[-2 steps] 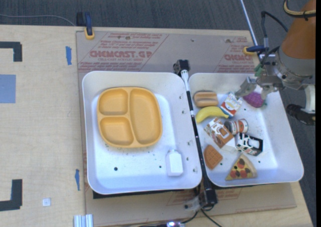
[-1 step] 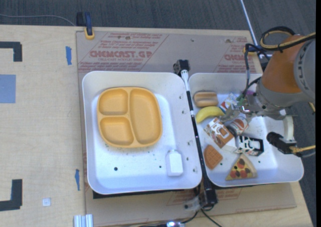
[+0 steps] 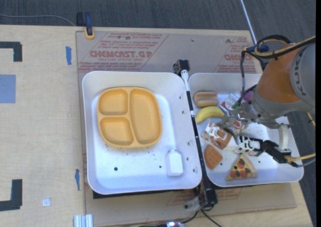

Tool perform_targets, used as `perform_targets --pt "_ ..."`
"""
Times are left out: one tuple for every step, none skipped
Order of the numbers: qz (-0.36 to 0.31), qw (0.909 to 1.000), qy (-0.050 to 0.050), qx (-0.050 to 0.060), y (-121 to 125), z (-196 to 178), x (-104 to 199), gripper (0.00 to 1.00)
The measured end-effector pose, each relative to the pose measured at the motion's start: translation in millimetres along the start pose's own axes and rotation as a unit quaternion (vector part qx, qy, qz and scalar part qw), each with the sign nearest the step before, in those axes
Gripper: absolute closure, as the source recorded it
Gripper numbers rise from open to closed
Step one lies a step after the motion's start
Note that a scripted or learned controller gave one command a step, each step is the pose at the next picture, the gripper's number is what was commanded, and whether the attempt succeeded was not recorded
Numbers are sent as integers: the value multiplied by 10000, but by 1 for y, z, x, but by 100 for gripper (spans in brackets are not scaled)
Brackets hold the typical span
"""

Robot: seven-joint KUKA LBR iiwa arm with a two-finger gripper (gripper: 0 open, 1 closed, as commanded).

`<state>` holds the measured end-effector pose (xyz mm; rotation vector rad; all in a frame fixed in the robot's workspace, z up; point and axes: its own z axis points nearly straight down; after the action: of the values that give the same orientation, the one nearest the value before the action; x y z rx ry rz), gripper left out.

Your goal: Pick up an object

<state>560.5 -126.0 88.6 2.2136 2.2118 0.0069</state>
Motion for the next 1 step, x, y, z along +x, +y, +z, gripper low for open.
perform_targets --pt "9 10000 -20 -29 2 -12 -2 100"
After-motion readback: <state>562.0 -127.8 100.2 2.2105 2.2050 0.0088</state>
